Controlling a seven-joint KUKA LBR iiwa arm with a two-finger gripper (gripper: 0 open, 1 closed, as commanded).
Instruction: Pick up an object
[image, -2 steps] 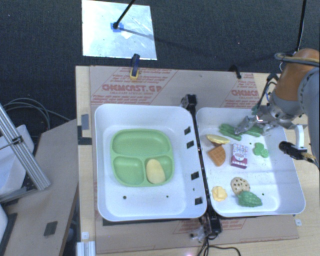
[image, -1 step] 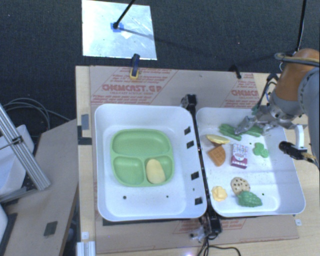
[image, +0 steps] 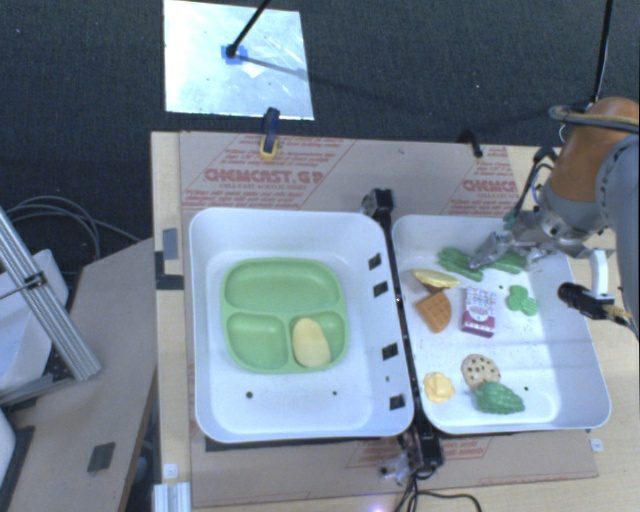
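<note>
The right bin (image: 570, 395) holds several toy foods. Among them are a long green pod (image: 460, 263), a yellow slice (image: 435, 279), an orange wedge (image: 435, 311), a small red-and-white box (image: 479, 311) and a green clover shape (image: 519, 299). Nearer the front lie a chocolate-chip cookie (image: 479, 370), a yellow lump (image: 438, 386) and a green leafy piece (image: 498, 399). My gripper (image: 496, 250) is low over the far part of this bin, right at the pod's right end. Nothing is seen lifted.
In the left bin (image: 215, 300) sits a green divided plate (image: 280, 285), with a pale yellow oval (image: 311, 342) in its front right compartment. A black hinge strip (image: 390, 300) runs between the bins. The grey arm (image: 590, 180) comes in over the right bin's far right corner.
</note>
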